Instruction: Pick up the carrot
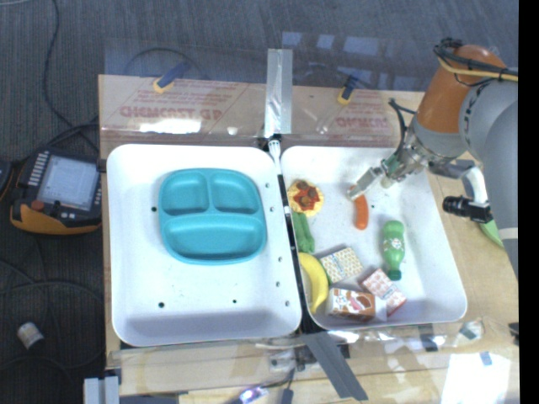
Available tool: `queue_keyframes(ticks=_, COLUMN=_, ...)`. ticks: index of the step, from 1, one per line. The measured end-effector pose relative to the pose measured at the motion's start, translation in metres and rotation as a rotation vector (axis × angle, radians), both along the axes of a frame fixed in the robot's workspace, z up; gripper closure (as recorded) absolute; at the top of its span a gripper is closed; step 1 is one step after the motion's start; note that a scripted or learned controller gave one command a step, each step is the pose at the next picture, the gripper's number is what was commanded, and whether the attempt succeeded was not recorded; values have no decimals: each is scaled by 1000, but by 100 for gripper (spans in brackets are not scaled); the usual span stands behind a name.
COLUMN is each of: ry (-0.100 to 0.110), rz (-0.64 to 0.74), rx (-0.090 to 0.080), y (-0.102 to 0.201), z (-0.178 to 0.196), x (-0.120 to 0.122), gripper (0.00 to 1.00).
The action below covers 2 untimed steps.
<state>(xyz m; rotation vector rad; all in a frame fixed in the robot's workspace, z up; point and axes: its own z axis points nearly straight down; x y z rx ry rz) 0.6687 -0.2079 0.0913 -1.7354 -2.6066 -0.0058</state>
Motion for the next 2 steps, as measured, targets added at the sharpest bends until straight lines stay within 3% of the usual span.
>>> queue_keyframes(ticks=1, ry=-14, rz=73, rx=-15, y=16, z=-2, x=-21, gripper=0)
queue_keyframes(ticks=2, ry=-3, rz=275, rx=-3, y=-7, z=-1, x=-8, gripper=0)
